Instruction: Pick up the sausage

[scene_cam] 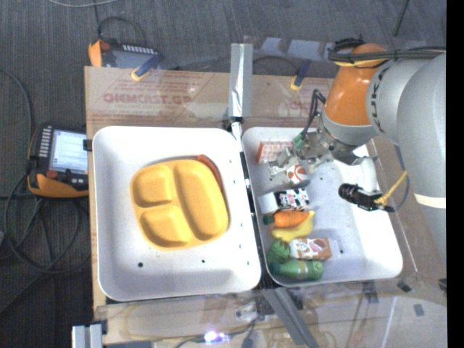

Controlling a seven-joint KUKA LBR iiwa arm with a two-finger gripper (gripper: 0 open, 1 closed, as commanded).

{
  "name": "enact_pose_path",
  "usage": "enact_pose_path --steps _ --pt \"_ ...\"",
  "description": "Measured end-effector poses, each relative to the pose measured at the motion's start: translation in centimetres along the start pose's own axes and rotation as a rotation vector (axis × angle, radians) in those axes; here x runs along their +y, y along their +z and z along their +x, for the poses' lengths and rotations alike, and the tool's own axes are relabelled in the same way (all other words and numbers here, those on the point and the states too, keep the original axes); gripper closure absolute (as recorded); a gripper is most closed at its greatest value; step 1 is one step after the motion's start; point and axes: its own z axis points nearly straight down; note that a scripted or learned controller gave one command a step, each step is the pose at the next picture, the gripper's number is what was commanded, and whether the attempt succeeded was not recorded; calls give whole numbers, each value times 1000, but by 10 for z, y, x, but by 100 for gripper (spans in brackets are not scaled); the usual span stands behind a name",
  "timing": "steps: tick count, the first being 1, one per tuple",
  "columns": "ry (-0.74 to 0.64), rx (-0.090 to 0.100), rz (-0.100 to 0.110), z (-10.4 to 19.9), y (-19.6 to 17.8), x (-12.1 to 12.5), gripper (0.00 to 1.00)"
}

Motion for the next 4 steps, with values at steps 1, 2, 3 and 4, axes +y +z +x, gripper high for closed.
enact_pose_path --steps 1,2,3,4 --pt "-13 -5 -16 10 26 -66 0" --pt "318 -3 -12 1 27 -10 0" --pt "493 -4 -8 14 25 -73 0" --pt "464 0 0 9 15 -125 0"
